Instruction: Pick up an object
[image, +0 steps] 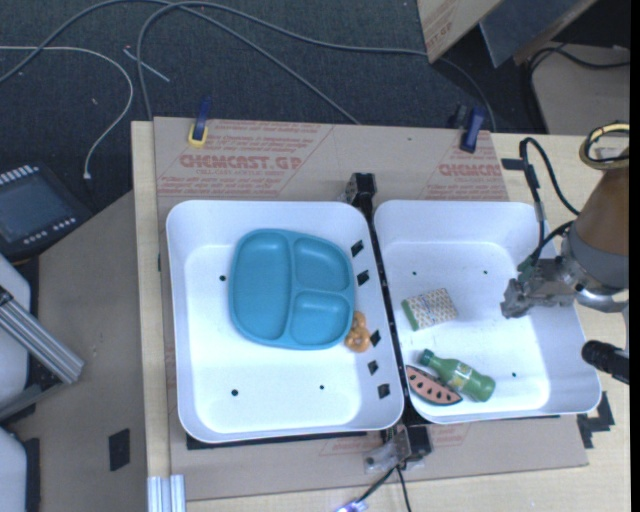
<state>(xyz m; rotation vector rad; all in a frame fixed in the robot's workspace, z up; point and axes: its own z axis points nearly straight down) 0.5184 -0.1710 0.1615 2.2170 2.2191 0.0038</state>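
Observation:
The right bin (455, 232) holds a small patterned sponge-like block (429, 308), a green bottle (459, 375) lying on its side, and a watermelon-slice toy (432, 388) beside it at the front. My gripper (522, 296) hangs over the right side of this bin, well to the right of the block and above the bottle. Nothing shows between its fingers. The left bin (200, 330) holds a blue sectioned plate (292, 289) with a small orange toy (357, 334) at its right edge.
Black clips run along the divider (372, 300) between the two bins. The bench board has blue clamps (200, 128) at the back. Cables trail near the arm at the right and over the floor at the back.

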